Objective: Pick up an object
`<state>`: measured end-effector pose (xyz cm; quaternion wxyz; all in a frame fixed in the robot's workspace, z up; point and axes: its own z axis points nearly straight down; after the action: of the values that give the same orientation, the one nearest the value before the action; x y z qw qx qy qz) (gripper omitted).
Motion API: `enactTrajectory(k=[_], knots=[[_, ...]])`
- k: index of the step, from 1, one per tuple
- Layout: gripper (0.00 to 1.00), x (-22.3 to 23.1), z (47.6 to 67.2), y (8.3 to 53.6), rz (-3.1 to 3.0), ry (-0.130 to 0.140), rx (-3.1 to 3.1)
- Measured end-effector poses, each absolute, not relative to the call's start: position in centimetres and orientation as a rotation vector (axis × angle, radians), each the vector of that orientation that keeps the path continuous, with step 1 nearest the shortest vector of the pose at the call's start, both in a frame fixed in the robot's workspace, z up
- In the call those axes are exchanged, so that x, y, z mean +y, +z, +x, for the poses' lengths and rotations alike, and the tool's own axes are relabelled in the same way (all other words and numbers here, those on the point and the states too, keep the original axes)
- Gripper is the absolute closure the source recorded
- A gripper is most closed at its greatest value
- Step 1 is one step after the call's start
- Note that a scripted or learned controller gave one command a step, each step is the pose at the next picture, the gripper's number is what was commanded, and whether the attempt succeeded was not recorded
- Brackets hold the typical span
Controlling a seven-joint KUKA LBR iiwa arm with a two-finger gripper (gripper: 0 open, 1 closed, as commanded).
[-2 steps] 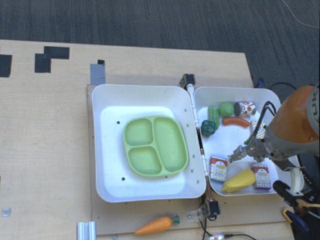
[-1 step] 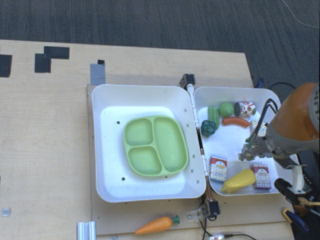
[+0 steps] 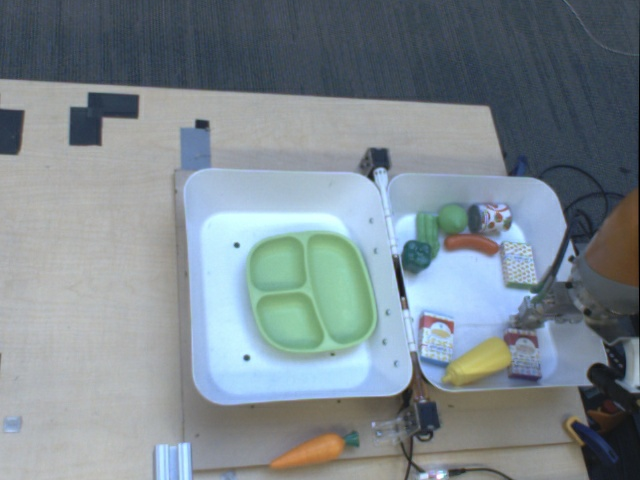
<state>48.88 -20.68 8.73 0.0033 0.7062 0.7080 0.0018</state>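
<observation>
Divided plate (image 3: 311, 292) sits in left bin (image 3: 215, 268). Right bin (image 3: 540, 203) holds toy foods and small cartons; gripper (image 3: 528, 315) over its right side. Carrot (image 3: 312, 451) on tabletop (image 3: 90, 298) before left bin.

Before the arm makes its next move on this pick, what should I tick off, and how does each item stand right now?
1. Gripper over the right bin: ok.
2. Target within reach: ok; a small red-and-white carton lies just below the fingertips, the yellow corn beside it.
3. Anything between the fingers: cannot tell; too small and blurred.
4. Neighbours crowding the carton: not ok; the corn touches or nearly touches it.
5. Green tray clear of the arm's path: ok; it sits in the left bin.
6. Carrot outside both bins, on the bench: ok to ignore.
</observation>
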Motion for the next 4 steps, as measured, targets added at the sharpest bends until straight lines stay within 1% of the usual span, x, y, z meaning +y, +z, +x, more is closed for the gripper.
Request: enactTrajectory(k=[1, 2, 3, 4], knots=[[1.0, -9.1, 48.8, 9.2, 2.215, 0.005, 2.224], [1.0, -9.3, 57.0, 8.8, 2.207, 0.013, 2.22], [1.0, -18.0, 52.4, 9.0, 2.216, 0.0, 2.222], [0.0, -17.9, 52.4, 9.0, 2.216, 0.002, 2.224]])
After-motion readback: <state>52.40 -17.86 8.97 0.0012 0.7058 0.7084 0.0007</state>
